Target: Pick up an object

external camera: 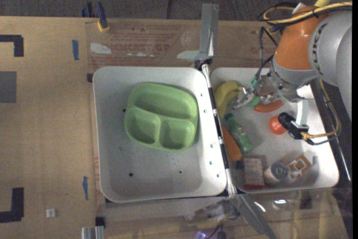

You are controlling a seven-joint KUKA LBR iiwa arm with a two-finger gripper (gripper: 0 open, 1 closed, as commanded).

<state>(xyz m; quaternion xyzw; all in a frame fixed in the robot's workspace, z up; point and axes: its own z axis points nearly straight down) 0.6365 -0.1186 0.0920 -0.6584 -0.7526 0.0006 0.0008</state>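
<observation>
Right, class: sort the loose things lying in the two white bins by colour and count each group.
Green: 2, plate and bottle
Yellow: 1, banana
Orange or red: 3, carrot, flat piece, small cap
Brown or tan: 2, block, tin
Total: 8

Green tray in left bin; hand beside banana
</observation>
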